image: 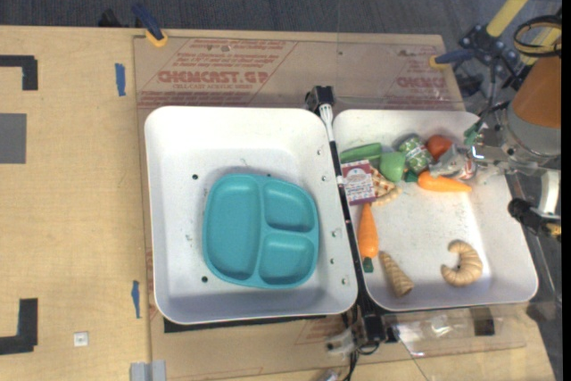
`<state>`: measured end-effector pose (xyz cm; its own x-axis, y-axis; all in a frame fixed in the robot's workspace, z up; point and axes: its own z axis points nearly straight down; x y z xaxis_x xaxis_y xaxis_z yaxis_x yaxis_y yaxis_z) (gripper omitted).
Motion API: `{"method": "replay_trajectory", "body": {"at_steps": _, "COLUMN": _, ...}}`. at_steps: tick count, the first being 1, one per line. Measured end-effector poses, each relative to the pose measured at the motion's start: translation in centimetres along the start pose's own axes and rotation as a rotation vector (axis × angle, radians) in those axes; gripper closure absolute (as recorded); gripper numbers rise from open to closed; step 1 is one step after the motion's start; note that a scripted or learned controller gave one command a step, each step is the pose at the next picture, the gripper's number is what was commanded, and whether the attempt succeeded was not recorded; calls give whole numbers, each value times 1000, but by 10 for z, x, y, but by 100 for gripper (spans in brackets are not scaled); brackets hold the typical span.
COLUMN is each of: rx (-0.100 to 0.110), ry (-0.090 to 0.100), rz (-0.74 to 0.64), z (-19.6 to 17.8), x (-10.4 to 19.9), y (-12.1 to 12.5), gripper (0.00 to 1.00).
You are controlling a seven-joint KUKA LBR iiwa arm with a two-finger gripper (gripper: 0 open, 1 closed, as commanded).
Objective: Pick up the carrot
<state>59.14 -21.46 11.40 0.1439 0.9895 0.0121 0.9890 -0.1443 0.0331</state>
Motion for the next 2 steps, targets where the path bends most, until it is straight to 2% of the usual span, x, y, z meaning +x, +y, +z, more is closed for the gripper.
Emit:
{"method": "replay_trajectory", "body": {"at_steps": 1, "rx": 26, "ry": -10, "rz": -159, "z": 25, "x": 48, "y": -40, "gripper": 0}}
{"method": "replay_trajectory", "body": {"at_steps": 2, "rx": 17, "ry": -15, "rz": -158, "z": 12, "x": 47, "y": -36, "gripper": 100}}
